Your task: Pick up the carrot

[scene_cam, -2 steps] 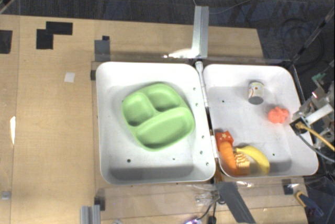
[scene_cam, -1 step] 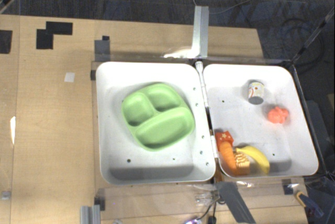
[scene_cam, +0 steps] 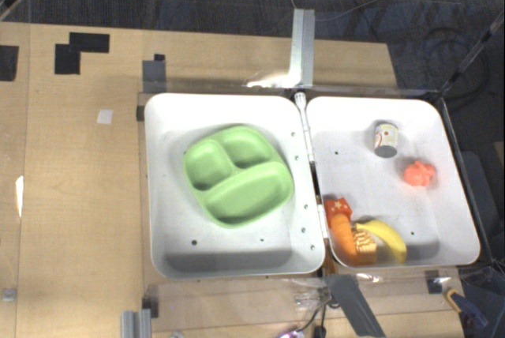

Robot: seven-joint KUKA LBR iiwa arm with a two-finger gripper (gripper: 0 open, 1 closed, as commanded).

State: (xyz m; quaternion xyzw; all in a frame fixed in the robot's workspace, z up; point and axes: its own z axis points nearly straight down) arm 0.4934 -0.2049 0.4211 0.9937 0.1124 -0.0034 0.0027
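The carrot (scene_cam: 344, 234) lies hemmed in at the right bin's (scene_cam: 442, 139) seven o'clock corner, touching the banana (scene_cam: 384, 238) at its three o'clock and a red block (scene_cam: 338, 208) at twelve, the bin wall just beside it at nine, while the middle floor lies open.

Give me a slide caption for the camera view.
Carrot beside a banana in the right bin's near corner; green divided plate in the left bin.
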